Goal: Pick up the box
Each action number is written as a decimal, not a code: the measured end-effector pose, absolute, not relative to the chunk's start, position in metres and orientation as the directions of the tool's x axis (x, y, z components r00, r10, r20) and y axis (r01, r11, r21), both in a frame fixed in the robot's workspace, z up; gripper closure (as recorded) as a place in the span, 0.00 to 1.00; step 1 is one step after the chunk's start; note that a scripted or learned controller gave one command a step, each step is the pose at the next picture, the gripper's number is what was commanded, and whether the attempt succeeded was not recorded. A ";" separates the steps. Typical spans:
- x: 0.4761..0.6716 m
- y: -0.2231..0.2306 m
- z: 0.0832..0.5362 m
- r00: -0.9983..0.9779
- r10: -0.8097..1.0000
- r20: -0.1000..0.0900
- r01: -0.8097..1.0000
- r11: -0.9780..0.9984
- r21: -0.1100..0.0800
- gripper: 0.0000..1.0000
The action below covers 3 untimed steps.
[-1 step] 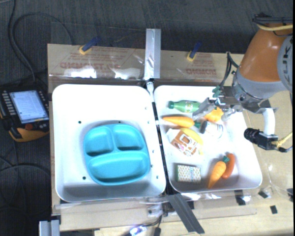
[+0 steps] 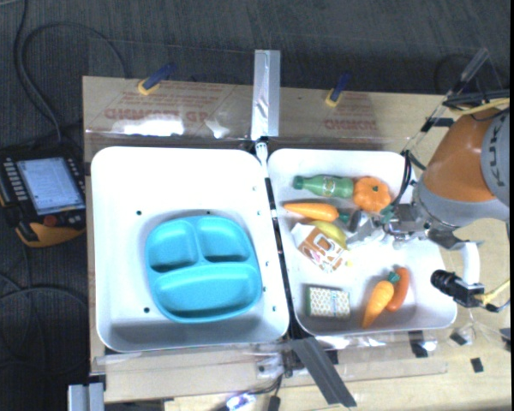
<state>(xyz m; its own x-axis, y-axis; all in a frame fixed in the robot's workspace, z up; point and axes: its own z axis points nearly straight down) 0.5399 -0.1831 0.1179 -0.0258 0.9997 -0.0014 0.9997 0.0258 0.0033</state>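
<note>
Box (image 2: 329,301): lies flat near the front wall of the right bin (image 2: 428,315), untouched.
Nearest neighbours: a carrot (image 2: 378,301) just to its right, a white and orange carton (image 2: 320,248) behind it.
Further back: a banana (image 2: 330,231), a second carrot (image 2: 310,211), a green bottle (image 2: 325,184), an orange (image 2: 373,194).
Gripper (image 2: 366,222): low among the fruit behind the carton, well apart from the box; whether its fingers are open or closed I cannot tell.
Arm (image 2: 463,174): reaches in from the right, wrist bent down into the bin.
Left bin (image 2: 120,178): holds a blue tray (image 2: 204,266).

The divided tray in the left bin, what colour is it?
Light blue tray, seen in the camera view.
</note>
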 end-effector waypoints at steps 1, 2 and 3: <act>0.541 -0.182 0.127 -0.027 1.000 0.000 1.000 0.027 0.003 1.00; 0.564 -0.207 0.295 -0.181 0.983 -0.002 0.983 0.181 0.000 1.00; 0.593 -0.216 0.414 -0.386 0.922 -0.003 0.922 0.386 -0.002 1.00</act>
